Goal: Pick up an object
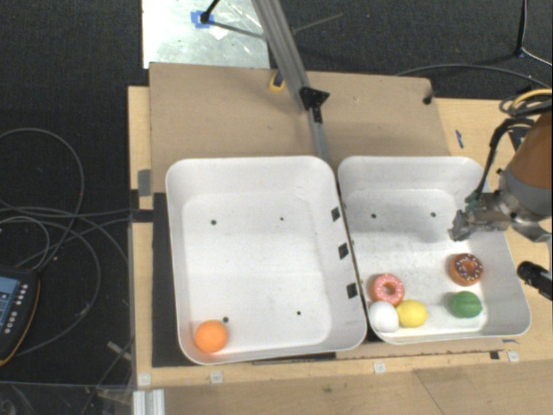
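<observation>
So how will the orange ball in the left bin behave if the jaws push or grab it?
The orange ball looks round and smooth, so it would probably roll when pushed. It sits near the left bin corner, which may stop it. Its curved surface could slip from the jaws.

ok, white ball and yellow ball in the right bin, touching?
Touching. In the camera view the white ball and yellow ball sit side by side with their edges meeting and no bin floor showing between them.

Bins point(259, 175): white. Ball point(211, 336): orange. Doughnut point(387, 289): pink icing, sprinkled. Second doughnut point(466, 269): brown, speckled. Egg point(383, 316): white. Lemon point(412, 313): yellow. Lime point(465, 304): green. Bench point(225, 111): tan.
</observation>
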Robot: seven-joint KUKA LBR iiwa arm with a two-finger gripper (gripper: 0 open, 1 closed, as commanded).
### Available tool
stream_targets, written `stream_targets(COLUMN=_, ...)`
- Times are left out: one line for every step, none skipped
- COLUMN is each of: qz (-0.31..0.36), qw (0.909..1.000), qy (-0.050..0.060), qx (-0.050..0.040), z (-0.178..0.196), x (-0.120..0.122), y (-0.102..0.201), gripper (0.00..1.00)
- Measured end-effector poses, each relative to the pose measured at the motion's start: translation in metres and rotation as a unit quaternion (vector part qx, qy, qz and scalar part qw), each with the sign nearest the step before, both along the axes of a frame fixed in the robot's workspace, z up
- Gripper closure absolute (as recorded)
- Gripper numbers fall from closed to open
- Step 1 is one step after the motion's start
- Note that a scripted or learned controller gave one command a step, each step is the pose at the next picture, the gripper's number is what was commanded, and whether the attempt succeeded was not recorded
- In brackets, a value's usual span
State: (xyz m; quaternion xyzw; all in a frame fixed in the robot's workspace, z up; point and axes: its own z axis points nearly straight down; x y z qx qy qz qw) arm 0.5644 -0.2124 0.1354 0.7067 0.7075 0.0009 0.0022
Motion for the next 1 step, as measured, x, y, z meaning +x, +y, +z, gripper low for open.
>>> stream_targets(qz=0.001, qw=1.0, qy=-0.002, qx=-0.0008, z=0.0645, x=-0.0003, y=-0.0037, gripper=1.0)
